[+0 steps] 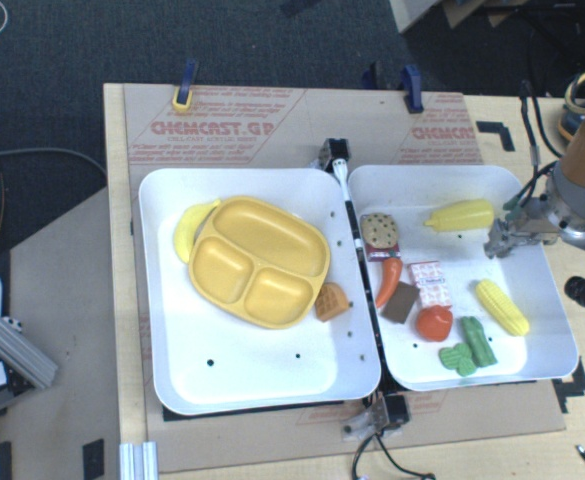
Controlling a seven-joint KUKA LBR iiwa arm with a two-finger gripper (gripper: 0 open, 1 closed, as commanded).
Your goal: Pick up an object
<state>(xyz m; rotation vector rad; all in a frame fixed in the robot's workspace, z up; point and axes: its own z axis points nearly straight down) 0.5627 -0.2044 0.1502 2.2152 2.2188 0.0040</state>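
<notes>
The right bin [532, 363] holds a yellow corn cob [462, 215], a cookie [379, 230], an orange carrot [388, 280], a brown block [400, 303], a pink-and-white packet [428, 282], a red tomato [434, 324], green vegetables [469, 347] and a yellow banana-like piece [502, 306]. My gripper [503, 240] hangs at the right side of this bin, just right of the corn cob, with nothing seen between its fingers.
The left bin [172, 358] holds a yellow divided tray [257, 260] lying over a yellow plate [187, 230], with a small brown pastry [331, 302] beside it. Clamps [183, 86] sit at the bench's far edge.
</notes>
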